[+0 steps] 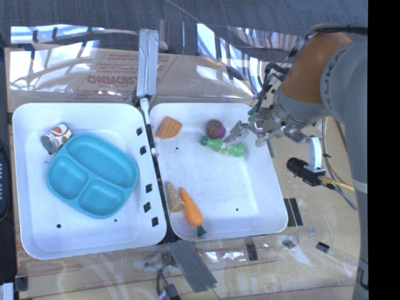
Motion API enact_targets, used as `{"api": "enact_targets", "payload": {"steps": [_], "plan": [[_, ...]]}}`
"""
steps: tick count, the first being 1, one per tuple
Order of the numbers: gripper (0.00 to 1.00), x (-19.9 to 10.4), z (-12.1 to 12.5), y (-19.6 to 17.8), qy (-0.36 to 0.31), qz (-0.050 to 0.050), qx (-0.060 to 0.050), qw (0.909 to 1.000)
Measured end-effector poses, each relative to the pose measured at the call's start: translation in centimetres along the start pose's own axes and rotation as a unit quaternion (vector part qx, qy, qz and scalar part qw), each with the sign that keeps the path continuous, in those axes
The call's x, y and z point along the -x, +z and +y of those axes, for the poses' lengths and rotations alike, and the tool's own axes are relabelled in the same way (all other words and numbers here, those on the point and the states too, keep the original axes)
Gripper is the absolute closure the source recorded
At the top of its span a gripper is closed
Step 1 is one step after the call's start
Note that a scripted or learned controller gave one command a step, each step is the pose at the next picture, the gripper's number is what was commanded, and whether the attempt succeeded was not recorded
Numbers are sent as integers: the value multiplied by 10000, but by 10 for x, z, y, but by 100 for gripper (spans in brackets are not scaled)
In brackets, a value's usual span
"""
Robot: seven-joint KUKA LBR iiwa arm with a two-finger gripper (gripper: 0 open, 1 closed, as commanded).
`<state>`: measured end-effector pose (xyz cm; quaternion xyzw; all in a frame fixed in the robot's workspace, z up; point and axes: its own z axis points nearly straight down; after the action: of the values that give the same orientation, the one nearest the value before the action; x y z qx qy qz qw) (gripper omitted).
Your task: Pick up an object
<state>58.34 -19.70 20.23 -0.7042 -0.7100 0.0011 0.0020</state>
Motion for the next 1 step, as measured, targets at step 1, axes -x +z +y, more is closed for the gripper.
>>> {"api": "enact_targets", "payload": {"steps": [1], "plan": [[0, 8, 43, 100, 2601, 17, 68, 9655]]}}
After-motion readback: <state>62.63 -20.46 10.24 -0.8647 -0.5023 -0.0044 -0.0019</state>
